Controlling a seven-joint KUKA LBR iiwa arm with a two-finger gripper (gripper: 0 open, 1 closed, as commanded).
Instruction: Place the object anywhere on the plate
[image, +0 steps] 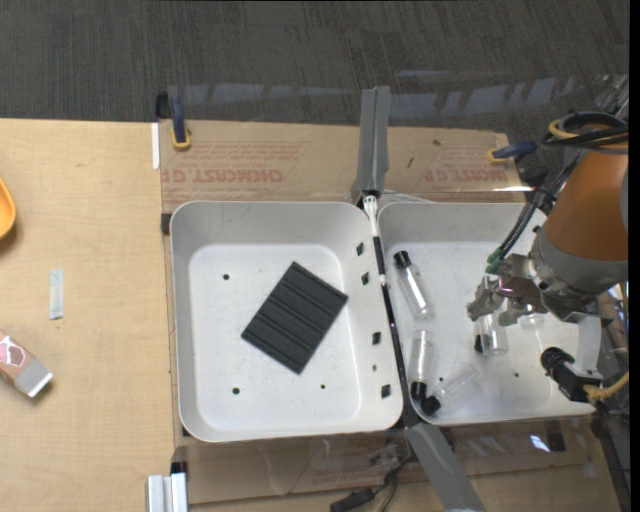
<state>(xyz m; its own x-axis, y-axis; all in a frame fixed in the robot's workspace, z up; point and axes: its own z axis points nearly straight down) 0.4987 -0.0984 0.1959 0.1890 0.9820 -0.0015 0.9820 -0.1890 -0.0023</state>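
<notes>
The gripper (492, 325) is seen low over the right bin (520, 400), hung from the grey arm (585, 235) with its orange band, entering from the right. Whether it is spread or pressed together cannot be told, since the tip is small and blurred against the white floor. A clear tube with a dark cap (489, 340) is seen right at the tip, touching or just under it; whether it is pinched cannot be told. Further clear tubes are scattered in the same bin: one with a black cap (410, 283) near the divider at upper left, one (421, 358) below it, and one (447, 389) lying tilted near the front wall, with a black cap at its left end. The plate, a dark ribbed rectangular slab (295, 317), is laid flat and rotated in the middle of the left bin (200, 400), well apart from the tubes. On the bench to the left, a small grey strip (56, 294) and a partly cut-off packet (22, 366) are noted.
</notes>
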